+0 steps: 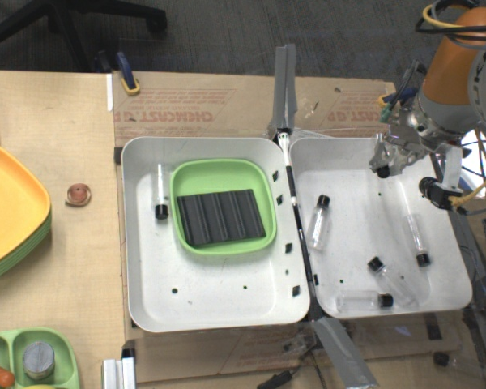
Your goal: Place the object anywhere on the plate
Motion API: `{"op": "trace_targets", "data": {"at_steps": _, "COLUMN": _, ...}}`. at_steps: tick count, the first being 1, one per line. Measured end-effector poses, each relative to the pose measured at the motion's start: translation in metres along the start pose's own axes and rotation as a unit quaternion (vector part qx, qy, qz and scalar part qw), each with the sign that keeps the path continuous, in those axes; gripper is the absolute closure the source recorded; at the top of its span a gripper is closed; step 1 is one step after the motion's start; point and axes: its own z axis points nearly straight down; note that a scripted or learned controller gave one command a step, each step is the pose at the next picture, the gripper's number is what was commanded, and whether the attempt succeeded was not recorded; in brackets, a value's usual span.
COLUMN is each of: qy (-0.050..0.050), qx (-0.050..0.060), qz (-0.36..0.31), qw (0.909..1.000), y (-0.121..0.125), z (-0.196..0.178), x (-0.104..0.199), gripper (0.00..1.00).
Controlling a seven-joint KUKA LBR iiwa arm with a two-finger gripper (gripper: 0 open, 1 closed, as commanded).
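Note:
A green plate (220, 169) lies in the left bin (146, 290), and a dark ribbed block (223, 217) rests flat on it. Just left of the plate lies a clear tube with a black cap (160, 191). The right bin (437, 298) holds several clear black-capped tubes, among them one near its left wall (318, 217), one at the right (413, 235) and one along the front (360, 302). My gripper (386, 162) hangs over the right bin's far right part, well away from the plate, with nothing seen in it.
Yellow plates (8, 209) are stacked at the far left, with a small reddish disc (78, 194) beside them. A green divided tray (24, 363) sits at the bottom left corner. A blue and yellow clamp (127, 74) lies behind the left bin.

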Motion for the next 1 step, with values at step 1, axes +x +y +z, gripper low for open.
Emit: {"op": "trace_targets", "data": {"at_steps": 1, "qy": 0.002, "qx": -0.008, "qz": -0.048, "qw": 0.9988, "y": -0.0362, "z": 0.0005, "x": 0.0154, "gripper": 1.00}}
